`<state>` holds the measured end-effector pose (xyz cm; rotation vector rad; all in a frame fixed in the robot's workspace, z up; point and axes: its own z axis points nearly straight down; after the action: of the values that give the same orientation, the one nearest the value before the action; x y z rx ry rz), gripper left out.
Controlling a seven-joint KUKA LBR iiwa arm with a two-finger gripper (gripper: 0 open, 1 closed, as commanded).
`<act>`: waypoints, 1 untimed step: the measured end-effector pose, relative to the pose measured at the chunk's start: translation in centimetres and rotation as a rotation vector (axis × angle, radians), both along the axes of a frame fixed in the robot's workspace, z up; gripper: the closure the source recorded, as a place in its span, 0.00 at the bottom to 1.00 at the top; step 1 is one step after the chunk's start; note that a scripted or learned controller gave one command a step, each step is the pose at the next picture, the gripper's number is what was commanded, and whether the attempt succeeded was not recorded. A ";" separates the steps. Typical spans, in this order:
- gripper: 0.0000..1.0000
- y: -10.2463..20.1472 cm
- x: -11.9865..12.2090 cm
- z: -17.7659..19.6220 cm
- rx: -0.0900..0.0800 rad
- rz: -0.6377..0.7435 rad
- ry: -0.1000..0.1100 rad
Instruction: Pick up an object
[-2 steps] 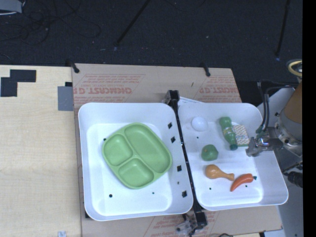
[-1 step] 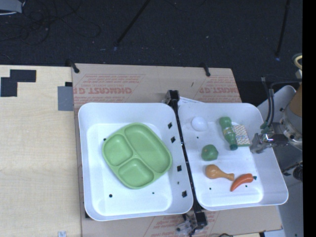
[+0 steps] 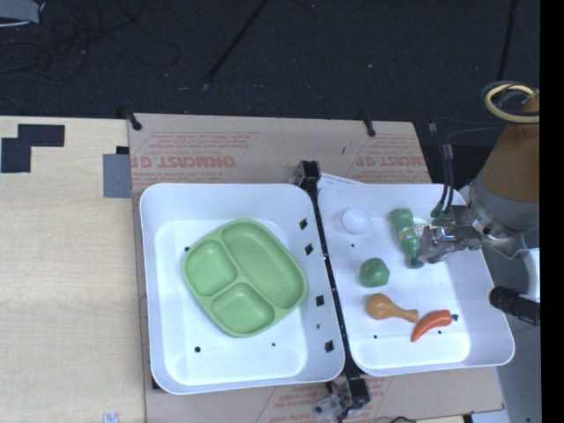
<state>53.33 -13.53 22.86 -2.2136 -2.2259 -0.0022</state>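
Note:
The right bin (image 3: 480, 342) holds several small objects. A white ball (image 3: 355, 220) lies near its back left. A green bottle-shaped object (image 3: 404, 230) lies to the right of the ball. Lower down sit a dark green rounded piece (image 3: 374, 272), a tan drumstick-shaped piece (image 3: 389, 307) and a red-orange chili pepper (image 3: 431, 323). My gripper (image 3: 429, 243) reaches in from the right and sits low in the bin, right against the lower right end of the green bottle-shaped object. I cannot make out whether anything is held.
The left bin (image 3: 167, 324) carries a light green divided plate (image 3: 242, 277). A black-clipped divider (image 3: 319, 263) runs between the two bins. Cardboard (image 3: 264, 152) lies under both bins. The arm's grey and orange body (image 3: 511, 170) stands over the right bin's right edge.

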 end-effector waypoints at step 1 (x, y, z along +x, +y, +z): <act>1.00 4.8 1.2 -0.9 0.000 -0.002 0.004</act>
<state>54.51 -8.77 21.92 -2.2137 -2.2221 0.0014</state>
